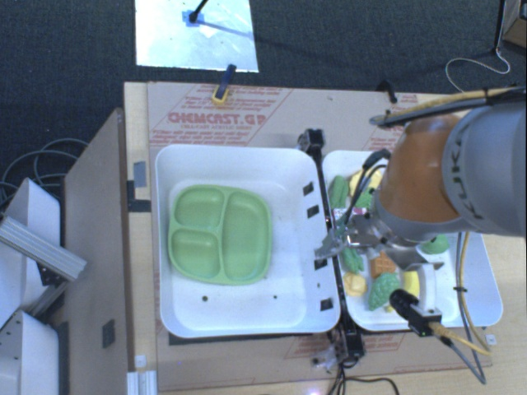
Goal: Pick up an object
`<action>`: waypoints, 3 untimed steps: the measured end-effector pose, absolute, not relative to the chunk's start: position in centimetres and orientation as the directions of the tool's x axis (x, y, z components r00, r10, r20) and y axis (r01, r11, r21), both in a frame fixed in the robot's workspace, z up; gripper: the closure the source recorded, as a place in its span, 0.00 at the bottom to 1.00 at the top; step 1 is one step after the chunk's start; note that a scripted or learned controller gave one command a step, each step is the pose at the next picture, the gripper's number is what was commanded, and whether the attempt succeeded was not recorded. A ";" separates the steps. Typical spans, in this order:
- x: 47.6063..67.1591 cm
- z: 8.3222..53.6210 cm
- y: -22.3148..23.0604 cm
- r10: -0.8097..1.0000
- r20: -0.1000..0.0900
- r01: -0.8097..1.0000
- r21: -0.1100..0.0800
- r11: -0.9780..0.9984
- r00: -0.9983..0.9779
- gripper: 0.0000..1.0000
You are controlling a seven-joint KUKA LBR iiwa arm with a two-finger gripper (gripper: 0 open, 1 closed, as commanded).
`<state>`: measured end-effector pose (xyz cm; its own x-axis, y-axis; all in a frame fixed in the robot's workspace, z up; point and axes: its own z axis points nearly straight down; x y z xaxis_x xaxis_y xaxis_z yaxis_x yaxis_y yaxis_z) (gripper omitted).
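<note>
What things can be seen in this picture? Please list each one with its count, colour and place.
left bin: one, white, left half of the bench.
divided plate: one, light green, three compartments, lying flat in the left bin.
right bin: one, white, beside the left bin, partly hidden under the arm.
toy food pieces: several, green, yellow and orange, piled in the right bin; exact count hidden by the arm.
board with red print: one, tan, under both bins.
shiny sheet: one, silver, on the dark floor above the bench.
arm: one, grey with an orange band, reaching in over the right bin.
gripper: one, low over the right bin's left edge.
</note>
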<state>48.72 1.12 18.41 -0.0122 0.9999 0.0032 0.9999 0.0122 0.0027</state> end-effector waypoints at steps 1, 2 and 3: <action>50.4 18.4 9.3 1.000 0.004 1.000 0.003 0.013 -0.013 0.00; 50.4 19.4 8.8 1.000 0.002 1.000 0.002 0.007 -0.007 1.00; 58.6 18.4 6.8 1.000 -0.001 1.000 0.007 0.004 -0.004 1.00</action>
